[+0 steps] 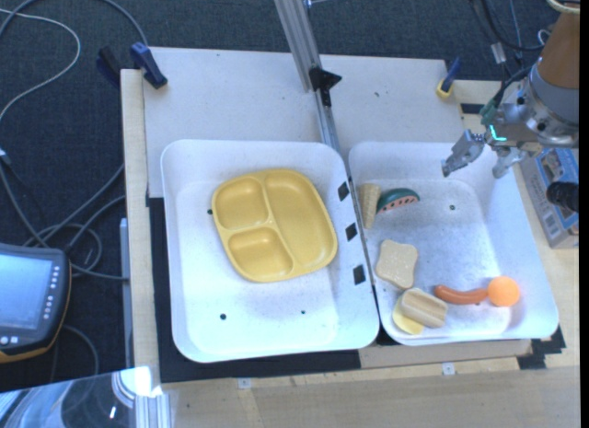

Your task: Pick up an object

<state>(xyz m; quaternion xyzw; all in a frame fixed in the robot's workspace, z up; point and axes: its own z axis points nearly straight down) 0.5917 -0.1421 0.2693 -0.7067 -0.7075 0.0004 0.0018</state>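
I see a tablet screen (28,297) well left of the left bin (184,325), a blue clamp (147,63) behind it.

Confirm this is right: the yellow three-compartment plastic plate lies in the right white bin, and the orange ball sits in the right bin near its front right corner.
Wrong in one respect. The yellow three-compartment plastic plate lies in the left white bin, not the right one, as the camera view shows. The rest holds: the orange ball sits in the right white bin near its front right corner.
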